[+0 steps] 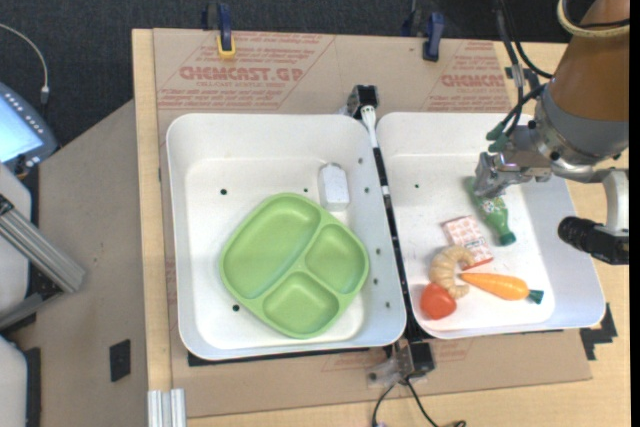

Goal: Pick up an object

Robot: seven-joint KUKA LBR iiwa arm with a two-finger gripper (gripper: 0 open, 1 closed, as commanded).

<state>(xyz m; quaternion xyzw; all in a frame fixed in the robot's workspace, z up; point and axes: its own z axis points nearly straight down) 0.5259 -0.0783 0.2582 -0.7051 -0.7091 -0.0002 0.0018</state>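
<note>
Nearest the camera, below and a little left of the tool (492, 187), lie a red tomato (438, 302), a tan croissant-like piece (452, 267) and an orange carrot (497, 286), bunched at the front of the right bin (420, 150), with a small pink-and-white packet (466, 232) just behind them. They lie loose and close together, so a clean pick there would likely need care to single one out. The tool hangs directly over the upper end of a green bottle-shaped object (497, 219), seemingly touching it; this looks like the chosen target, being a bit apart from the cluster. I cannot tell whether the tool is spread or pressed together, nor whether it grips anything. Well to the tool's left, in the left bin (185, 215), a green divided tray (293, 264) lies flat with a small white object (334, 185) just behind it. The worktop (160, 75) extends beyond.
</note>
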